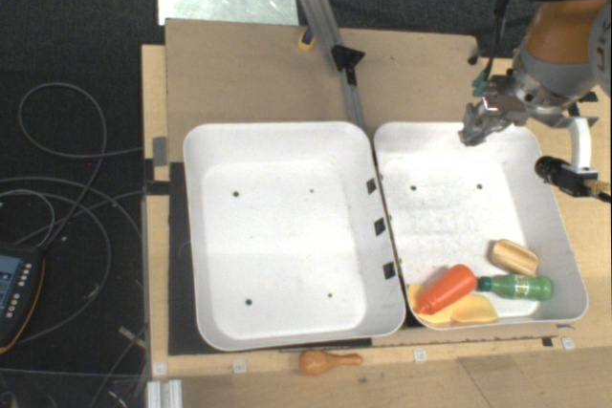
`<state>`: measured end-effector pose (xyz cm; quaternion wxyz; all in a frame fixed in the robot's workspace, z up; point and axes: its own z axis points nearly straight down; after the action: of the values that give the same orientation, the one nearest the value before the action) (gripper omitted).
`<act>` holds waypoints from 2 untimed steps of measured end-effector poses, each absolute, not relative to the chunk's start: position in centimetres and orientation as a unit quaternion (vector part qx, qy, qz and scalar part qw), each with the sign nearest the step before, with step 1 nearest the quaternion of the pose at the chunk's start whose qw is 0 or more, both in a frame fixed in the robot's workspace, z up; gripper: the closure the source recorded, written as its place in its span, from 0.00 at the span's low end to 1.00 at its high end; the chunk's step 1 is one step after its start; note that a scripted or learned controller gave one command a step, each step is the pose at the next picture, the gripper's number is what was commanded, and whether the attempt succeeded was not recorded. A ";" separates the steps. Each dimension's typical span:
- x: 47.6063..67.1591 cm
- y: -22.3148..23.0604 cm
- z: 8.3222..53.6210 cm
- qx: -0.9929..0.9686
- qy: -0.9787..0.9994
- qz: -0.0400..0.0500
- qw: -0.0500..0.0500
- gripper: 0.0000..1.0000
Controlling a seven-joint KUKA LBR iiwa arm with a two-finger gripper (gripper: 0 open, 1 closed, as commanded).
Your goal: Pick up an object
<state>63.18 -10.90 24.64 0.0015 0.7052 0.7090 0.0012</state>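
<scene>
Two white bins [287, 139] sat on the brown surface [249, 72]; the jaws [475, 131] hung over the right bin's far edge, their opening impossible to tell.

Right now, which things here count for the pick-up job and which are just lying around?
For the job:
gripper, above the right bin's far edge
right bin
orange carrot
green bottle
bread roll
yellow piece

Lying about:
left bin
tan toy on the bench edge
cables on the floor
</scene>
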 end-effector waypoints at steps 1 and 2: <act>61.4 -5.0 25.1 0.703 0.711 0.001 -0.001 1.00; 60.0 0.3 25.9 0.703 0.711 0.001 -0.001 1.00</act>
<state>60.00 0.25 25.86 -0.0008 0.7031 0.7111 0.0012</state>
